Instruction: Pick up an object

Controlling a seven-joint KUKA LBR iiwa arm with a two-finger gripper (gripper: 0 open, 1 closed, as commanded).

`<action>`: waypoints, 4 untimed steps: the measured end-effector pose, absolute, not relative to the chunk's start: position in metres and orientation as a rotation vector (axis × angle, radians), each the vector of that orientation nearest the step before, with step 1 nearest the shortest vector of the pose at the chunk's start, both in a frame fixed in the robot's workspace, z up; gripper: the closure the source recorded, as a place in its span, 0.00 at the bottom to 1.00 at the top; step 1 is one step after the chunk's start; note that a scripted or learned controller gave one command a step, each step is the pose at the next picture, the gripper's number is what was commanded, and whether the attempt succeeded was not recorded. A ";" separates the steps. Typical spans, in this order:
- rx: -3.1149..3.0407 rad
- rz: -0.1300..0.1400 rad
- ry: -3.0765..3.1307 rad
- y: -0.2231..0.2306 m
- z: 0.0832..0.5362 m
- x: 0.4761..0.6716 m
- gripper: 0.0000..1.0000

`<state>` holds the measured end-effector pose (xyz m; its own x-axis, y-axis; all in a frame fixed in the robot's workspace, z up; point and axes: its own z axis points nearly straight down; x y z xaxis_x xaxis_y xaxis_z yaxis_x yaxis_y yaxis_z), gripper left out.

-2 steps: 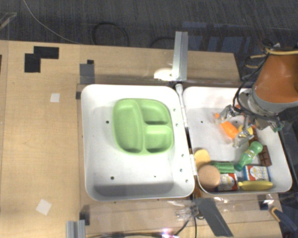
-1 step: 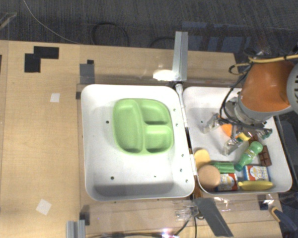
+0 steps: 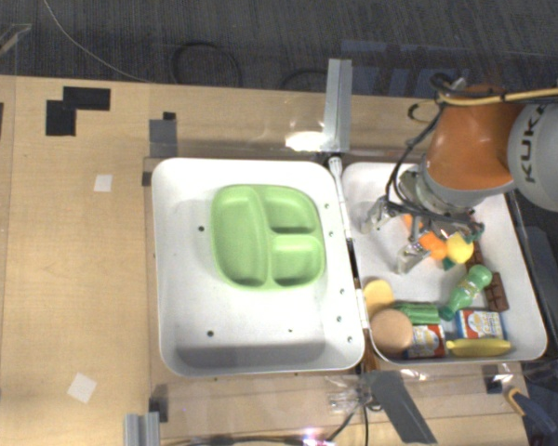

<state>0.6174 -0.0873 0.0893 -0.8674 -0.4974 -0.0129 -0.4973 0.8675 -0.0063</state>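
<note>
The left bin (image 3: 251,342) holds a green divided tray (image 3: 265,235) lying flat near its middle, well apart from the arm. The right bin (image 3: 530,333) is crowded toward its near end: a round tan bun-like toy (image 3: 391,331) sits in the near-left corner, a small yellow disc (image 3: 378,293) just behind it, a green bottle (image 3: 468,289) lies tilted beside a dark brown bar (image 3: 496,291), and a small printed carton (image 3: 481,323) rests just above a yellow banana (image 3: 479,347) along the near wall. The grey arm with its orange band (image 3: 467,147) hangs over the far half of this bin, hiding the floor below it. The gripper (image 3: 426,244) reaches down under the wrist; whether it is open or closed cannot be told. Touching or just beside it lie an orange toy (image 3: 432,242) and a yellow round toy (image 3: 458,248), pressed close together, with the bottle directly nearer the camera.
</note>
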 end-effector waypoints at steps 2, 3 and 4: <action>-0.722 -0.007 3.036 -0.067 0.193 0.673 1.00; -0.990 -0.009 2.965 -0.095 0.260 0.671 1.00; -0.992 -0.004 2.968 -0.094 0.258 0.671 0.00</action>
